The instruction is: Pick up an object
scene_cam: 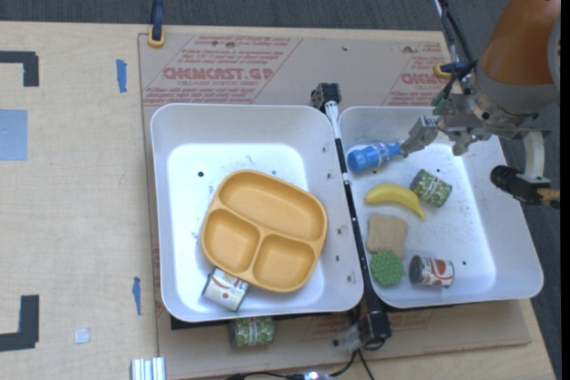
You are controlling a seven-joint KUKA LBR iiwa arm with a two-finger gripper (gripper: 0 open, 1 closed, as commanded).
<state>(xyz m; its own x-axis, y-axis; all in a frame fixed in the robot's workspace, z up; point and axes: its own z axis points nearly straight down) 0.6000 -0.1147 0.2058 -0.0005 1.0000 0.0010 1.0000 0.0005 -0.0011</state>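
Observation:
My gripper (441, 141) hangs over the back of the right bin (508, 231), open, with nothing between its fingers. One finger (416, 137) points toward a blue bottle (370, 157) lying just to its left at the bin's back left. Below the gripper lie a green can (431, 189) and a yellow banana (394, 198). Nearer the front are a slice of bread (386, 233), a round green piece (386, 268) and a red and white can (432, 270).
The left bin (178, 191) holds a yellow divided plate (264, 230) and a small white can (224, 289) under its front edge. Another green can (252, 332) lies outside on the board in front of the left bin. A black divider (343, 182) runs between the bins.

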